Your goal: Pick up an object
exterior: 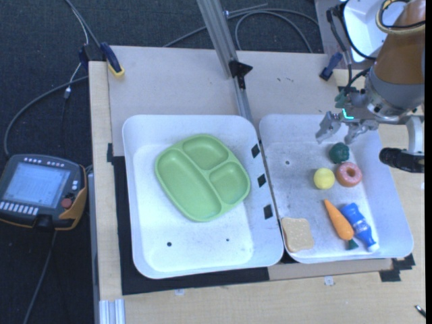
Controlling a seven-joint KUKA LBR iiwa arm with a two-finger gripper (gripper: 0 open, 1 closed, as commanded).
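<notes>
My end effector hangs spread apart and grasping nothing, over the far end of the right bin. Just below it lies the dark green object, with the yellow ball and doughnut beyond. Nothing is lifted yet; the whole pick remains.

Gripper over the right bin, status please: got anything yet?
Two-finger gripper open, holding nothing, hovering at right white bin far end. Dark green round toy just below it. Yellow ball, pink doughnut crowd close.
</notes>
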